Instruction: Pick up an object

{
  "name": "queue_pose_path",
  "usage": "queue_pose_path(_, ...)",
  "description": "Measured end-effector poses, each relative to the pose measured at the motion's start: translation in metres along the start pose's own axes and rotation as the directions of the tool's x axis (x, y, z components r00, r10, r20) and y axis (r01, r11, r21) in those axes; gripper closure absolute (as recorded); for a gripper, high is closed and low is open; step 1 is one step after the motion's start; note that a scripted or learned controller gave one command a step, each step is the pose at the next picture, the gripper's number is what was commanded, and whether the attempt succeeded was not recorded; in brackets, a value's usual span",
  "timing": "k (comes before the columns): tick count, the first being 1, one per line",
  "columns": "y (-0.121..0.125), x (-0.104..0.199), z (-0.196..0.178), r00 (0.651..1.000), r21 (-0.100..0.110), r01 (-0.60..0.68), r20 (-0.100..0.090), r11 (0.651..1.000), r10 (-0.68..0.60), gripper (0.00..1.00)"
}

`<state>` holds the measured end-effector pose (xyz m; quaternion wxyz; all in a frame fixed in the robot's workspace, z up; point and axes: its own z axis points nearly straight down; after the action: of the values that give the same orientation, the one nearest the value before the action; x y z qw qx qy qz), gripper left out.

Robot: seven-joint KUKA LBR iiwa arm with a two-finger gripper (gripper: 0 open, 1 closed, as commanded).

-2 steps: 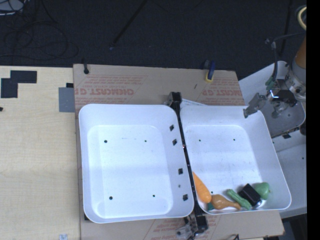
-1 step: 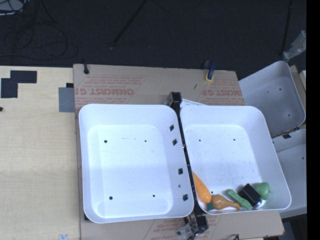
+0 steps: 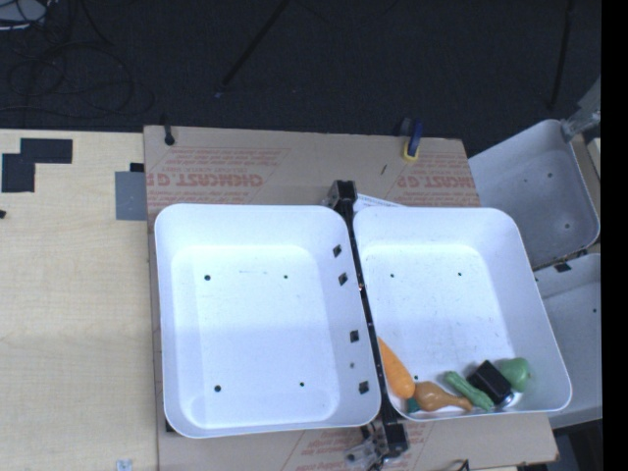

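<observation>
- Your candidates all sit in the near corner of the right bin (image 3: pixel 432 212), crowded against its near wall. Nearest lies a tan piece (image 3: pixel 439 394), with something pale and teal tucked under it that is too small to name.
- Just right of that, a long green piece (image 3: pixel 465 388) touches a black block (image 3: pixel 490 381), and a round green piece (image 3: pixel 515 370) sits against the block's far right side. They are packed tight, so closing on one here would likely nudge its neighbours. The wall also leaves little room on the near side.
- The orange carrot-shaped piece (image 3: pixel 394 368) looks like the best pick. It lies along the bin's left wall, a little farther back, with bare floor on its right side.
- Come down over its middle and close across its narrow width, not along its length. Its rounded, tapered body may squirt out if you catch it near the tip.
- Watch the black joint (image 3: pixel 354 292) between the bins, as the carrot lies right beside it. Keep the left side of your approach clear of that rim.
- Use the bare bin floor farther back as your descent lane.
- You cannot tell whether the gripper is released or clenched, so confirm that it is released before you descend.
- The left bin (image 3: pixel 245 207) offers nothing to pick.
</observation>
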<state>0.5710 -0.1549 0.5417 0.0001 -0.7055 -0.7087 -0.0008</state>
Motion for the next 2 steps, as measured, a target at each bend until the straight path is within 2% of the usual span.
queue_pose_path(1,0.004,-0.002,-0.006,1.000,0.005,0.000,0.002,1.000,0.000,1.00)
queue_pose_path(2,-0.020,-0.037,0.005,1.000,0.006,-0.007,0.001,1.000,0.007,1.00)
